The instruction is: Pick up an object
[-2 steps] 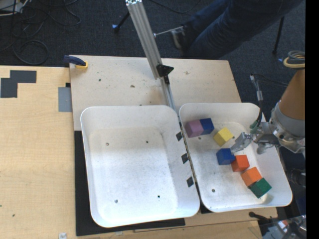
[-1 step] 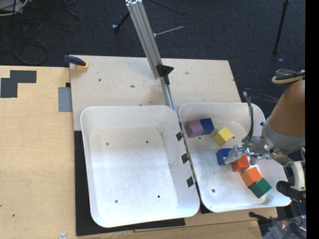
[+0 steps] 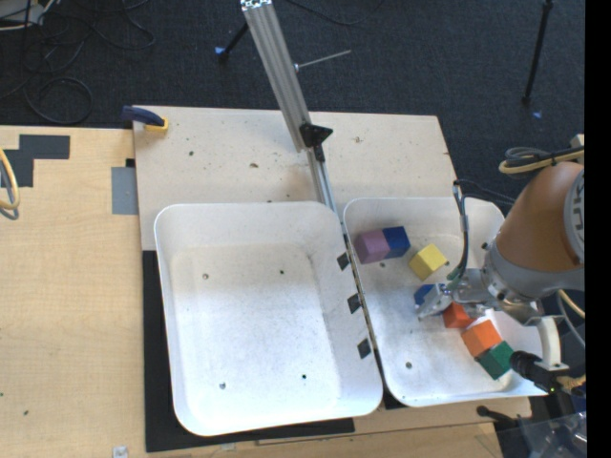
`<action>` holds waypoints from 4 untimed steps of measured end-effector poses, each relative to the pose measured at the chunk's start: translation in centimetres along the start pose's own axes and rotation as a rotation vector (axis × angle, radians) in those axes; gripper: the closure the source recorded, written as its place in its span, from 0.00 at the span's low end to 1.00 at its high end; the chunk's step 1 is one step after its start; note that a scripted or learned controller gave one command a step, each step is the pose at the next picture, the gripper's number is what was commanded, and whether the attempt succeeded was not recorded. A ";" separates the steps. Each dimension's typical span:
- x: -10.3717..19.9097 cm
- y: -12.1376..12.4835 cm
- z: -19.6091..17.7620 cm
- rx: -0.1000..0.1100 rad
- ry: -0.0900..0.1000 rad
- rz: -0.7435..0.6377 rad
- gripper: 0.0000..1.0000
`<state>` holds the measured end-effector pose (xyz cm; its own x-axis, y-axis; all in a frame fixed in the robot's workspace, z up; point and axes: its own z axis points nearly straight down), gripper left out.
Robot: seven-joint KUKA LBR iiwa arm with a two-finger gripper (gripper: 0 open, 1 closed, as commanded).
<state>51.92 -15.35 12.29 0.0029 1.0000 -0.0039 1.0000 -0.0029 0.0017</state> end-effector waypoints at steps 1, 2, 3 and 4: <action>-0.1 0.1 -1.2 -0.004 0.002 0.005 1.00; 0.7 0.0 -6.9 -0.001 0.004 -0.004 1.00; 0.9 0.0 -13.2 -0.003 0.003 -0.004 1.00; 0.8 0.0 -16.0 0.000 0.004 -0.004 1.00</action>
<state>51.91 -14.48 28.33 -0.0007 1.0000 -0.0004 1.0000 0.0007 0.0013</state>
